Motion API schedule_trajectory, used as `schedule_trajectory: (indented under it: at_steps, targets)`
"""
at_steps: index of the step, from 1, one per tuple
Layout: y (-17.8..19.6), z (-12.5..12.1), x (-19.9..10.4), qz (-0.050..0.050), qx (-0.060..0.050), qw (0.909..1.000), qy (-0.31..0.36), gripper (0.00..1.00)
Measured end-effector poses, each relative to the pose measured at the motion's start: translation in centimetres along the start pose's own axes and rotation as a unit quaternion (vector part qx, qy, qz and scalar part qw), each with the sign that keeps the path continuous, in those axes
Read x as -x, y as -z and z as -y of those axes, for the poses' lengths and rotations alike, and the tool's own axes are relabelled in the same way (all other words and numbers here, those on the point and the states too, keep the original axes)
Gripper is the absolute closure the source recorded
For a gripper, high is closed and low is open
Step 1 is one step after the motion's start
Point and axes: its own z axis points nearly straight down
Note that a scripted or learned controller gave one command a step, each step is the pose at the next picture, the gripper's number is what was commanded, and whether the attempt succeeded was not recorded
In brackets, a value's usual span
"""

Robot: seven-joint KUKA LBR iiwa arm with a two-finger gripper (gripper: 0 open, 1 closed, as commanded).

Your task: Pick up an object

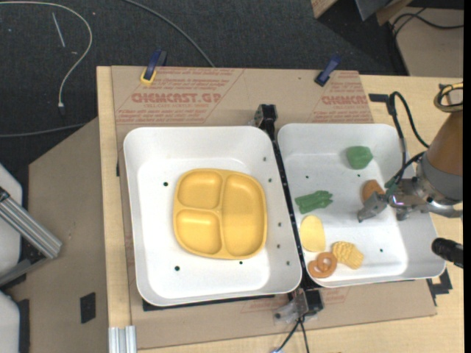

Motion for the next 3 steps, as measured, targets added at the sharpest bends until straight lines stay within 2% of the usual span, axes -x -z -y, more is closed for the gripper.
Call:
schedule_trajectory:
  at_steps: [1,2,3]
  targets:
    - [-5.5,0.1,-0.1,0.000,-0.001,1.0000,0.000,0.00]
    - [-4.3,-0.1,0.0,0.000,0.002,1.0000,0.000,1.00]
    - [1.6,-0.3,-0.7,0.003,0.006,1.0000,0.001,1.00]
